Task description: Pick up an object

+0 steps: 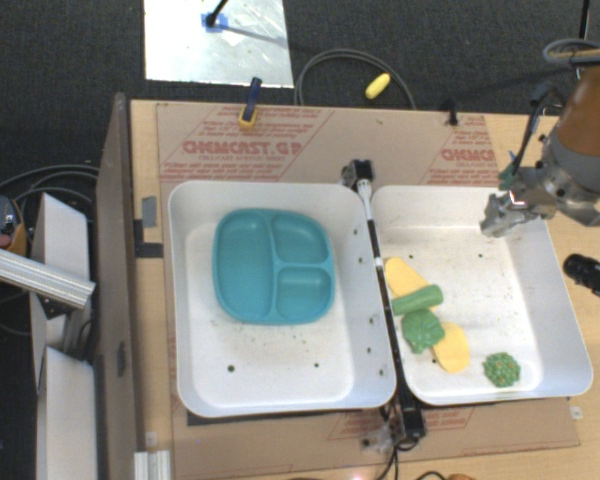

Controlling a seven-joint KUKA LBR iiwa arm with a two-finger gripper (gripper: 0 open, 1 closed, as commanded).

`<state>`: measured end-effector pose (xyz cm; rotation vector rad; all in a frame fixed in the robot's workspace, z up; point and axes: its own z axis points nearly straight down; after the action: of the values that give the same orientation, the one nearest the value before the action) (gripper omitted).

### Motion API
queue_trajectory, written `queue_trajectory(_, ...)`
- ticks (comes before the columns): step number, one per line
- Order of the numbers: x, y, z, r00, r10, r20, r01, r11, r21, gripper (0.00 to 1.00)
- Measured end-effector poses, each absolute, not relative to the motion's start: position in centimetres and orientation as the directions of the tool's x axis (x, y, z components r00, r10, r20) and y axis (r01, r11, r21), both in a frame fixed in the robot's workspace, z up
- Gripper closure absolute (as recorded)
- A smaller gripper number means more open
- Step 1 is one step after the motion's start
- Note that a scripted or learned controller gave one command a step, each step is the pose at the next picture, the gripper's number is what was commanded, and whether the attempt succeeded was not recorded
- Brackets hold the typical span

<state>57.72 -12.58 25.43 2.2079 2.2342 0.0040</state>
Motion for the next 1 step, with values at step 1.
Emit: queue_trajectory(1,57.54,-13.10,25.54,-0.003,1.000,0.000,1.000,0.003,0.002,0.00)
